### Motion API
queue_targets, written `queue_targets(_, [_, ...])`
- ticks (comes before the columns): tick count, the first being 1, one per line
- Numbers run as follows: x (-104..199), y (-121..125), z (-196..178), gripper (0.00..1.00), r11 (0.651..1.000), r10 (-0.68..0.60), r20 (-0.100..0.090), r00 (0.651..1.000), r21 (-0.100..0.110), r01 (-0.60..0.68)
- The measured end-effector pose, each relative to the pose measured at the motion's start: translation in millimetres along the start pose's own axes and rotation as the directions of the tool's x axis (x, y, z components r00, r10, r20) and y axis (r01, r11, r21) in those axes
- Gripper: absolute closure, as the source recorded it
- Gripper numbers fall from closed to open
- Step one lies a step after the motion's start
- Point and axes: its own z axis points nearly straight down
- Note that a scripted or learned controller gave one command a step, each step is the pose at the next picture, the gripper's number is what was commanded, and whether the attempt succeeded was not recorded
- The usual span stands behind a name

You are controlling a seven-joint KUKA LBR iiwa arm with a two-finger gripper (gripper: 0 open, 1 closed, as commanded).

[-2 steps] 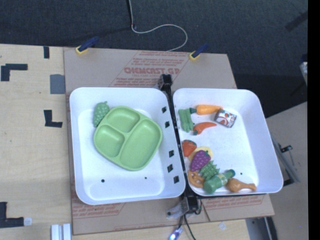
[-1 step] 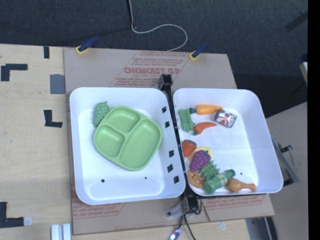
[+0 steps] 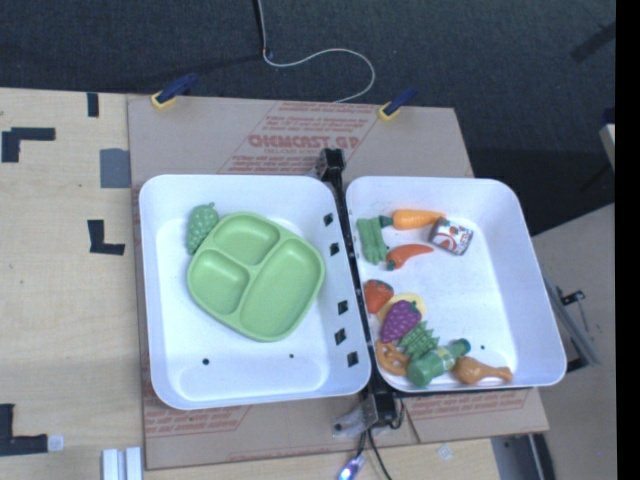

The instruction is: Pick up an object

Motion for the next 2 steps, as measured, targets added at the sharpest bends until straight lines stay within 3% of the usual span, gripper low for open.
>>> queue_targets(2, [1,1,-20,1.00,1.000,-0.002,0.003,1.000,-0.001,0.002])
